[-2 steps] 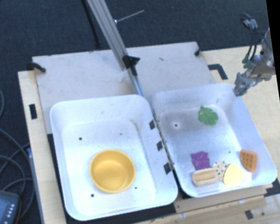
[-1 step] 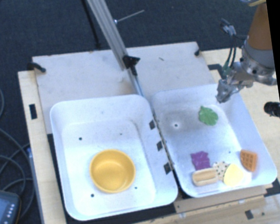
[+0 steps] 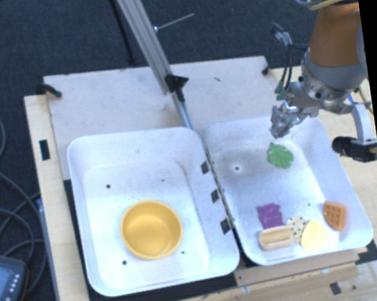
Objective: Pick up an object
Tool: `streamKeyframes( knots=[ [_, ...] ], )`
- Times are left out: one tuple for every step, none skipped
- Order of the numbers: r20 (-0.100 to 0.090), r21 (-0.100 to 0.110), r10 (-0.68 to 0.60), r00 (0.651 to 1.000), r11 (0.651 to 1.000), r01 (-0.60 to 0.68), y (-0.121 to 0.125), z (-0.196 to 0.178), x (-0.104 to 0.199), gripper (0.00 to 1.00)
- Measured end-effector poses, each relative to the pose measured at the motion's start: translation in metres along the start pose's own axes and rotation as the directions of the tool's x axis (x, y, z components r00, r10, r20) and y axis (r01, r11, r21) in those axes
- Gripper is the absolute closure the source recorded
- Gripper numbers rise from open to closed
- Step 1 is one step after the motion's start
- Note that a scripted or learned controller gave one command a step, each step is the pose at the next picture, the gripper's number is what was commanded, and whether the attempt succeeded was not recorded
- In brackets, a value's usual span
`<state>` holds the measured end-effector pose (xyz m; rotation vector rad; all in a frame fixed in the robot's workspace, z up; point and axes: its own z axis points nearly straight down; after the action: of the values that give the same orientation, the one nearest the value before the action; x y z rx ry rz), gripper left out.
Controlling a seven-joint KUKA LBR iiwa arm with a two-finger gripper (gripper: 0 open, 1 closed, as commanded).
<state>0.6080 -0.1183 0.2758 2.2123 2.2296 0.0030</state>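
**Q:** At the far edge of the right bin (image 3: 329, 161), what is hard to make out?

**A:** My gripper (image 3: 282, 125). It hangs over the bin's far right corner, small and dark against my own wrist, and I cannot tell how far it is parted or whether it has hold of anything. My upper arm is cut off at the picture's right.

**Q:** And the nearest object?

**A:** A green piece (image 3: 280, 155), crumpled and leaf-like, lies on the bin floor just below my gripper; whether they touch I cannot tell.

**Q:** What else do the containers hold?

**A:** Along the right bin's near wall: a purple block (image 3: 270, 214), a tan bread-like roll (image 3: 276, 238), a pale yellow wedge (image 3: 314, 235) and an orange waffle-patterned piece (image 3: 335, 215). A small spotted thing between roll and wedge is too blurred to name. The left bin (image 3: 92, 160) holds a yellow bowl (image 3: 151, 229), upright.
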Motion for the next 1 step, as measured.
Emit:
streamKeyframes(
  knots=[
    [0.001,0.003,0.001,1.0,1.0,-0.001,0.0103,0.0103,0.0505,1.0]
  ],
)
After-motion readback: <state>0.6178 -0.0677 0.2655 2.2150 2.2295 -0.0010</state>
